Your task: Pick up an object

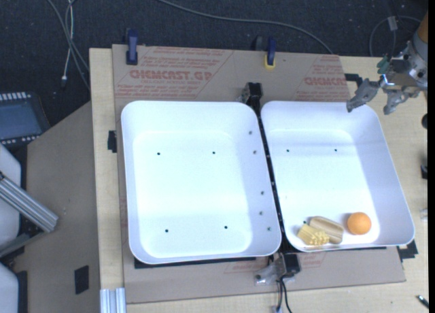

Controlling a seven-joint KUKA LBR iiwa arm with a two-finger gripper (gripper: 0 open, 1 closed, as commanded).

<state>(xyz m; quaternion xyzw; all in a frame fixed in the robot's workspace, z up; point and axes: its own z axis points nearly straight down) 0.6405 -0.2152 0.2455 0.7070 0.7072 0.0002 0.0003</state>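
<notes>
In the right bin (326,169), near its front edge, lie three small things: an orange ball (359,223), a tan bread-like roll (327,226) and a yellow corn cob piece (312,237) touching the roll. My gripper (374,103) hangs above the bin's far right corner, well away from them. Its two fingers are spread apart with nothing between them.
The left bin (194,175) sits beside the right one on a cardboard sheet (204,70) held by two clamps at the back. Cables run over the dark floor behind. A grey metal rail (27,206) lies at the left.
</notes>
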